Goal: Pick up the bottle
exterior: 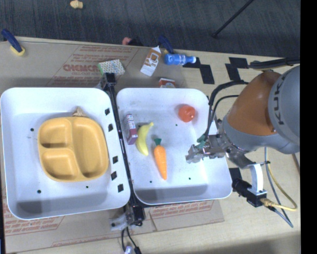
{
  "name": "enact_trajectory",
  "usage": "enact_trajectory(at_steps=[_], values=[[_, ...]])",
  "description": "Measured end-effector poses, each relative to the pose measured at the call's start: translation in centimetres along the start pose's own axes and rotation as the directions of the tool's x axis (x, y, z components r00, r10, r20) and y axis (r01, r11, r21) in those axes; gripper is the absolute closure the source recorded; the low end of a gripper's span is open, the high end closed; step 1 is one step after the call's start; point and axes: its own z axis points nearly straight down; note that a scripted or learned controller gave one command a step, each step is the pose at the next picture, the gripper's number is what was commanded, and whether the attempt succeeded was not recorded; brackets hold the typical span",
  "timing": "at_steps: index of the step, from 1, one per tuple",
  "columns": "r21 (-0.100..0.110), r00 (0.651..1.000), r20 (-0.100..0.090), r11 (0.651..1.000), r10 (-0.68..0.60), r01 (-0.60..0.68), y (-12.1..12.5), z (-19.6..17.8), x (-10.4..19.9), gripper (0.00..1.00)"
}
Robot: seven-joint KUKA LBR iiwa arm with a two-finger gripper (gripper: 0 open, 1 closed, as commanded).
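- Hovering gripper (196,155) low over right bin (200,187), beside carrot (161,163); finger state impossible to tell.
- Leaving bottle (177,60) lying outside the bins, well apart.

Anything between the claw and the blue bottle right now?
Yes. The claw sits low inside the right bin; the blue bottle lies outside, beyond the bin's far rim. That rim and the tomato lie roughly between.
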Motion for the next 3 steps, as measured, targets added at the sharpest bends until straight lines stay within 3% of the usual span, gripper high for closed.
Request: enact_trajectory(at_steps=[1,2,3], values=[[-0.002,0.975,0.002,0.975,0.222,-0.222,-0.1,-1.8,-3.7,1.00],[0.000,0.985,0.000,0.985,-0.170,0.170,-0.1,1.6,-2.6,1.00],[-0.003,0.973,0.001,0.973,0.229,-0.229,-0.1,-3.0,-3.9,1.00]])
